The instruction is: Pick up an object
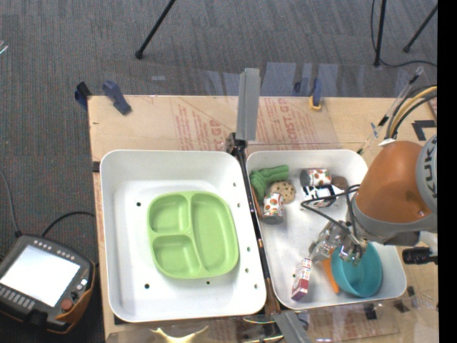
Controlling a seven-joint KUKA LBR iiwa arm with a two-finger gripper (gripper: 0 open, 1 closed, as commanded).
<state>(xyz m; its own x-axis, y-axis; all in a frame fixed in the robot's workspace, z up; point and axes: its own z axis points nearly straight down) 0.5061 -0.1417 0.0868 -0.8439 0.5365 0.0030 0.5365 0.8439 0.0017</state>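
The right bin holds several small objects. A green toy lies at its far left, with a cookie and a small printed can just below it. Another printed can sits at the back. A red and white packet lies near the front, next to an orange stick and a teal bowl. My gripper hangs over the bin's middle right, just above the bowl's left rim. I see nothing between its fingers.
The left bin holds a green divided plate. A grey upright post stands behind the bins' divide. Cables loop from the arm over the right bin. A teach pendant lies on the floor at left.
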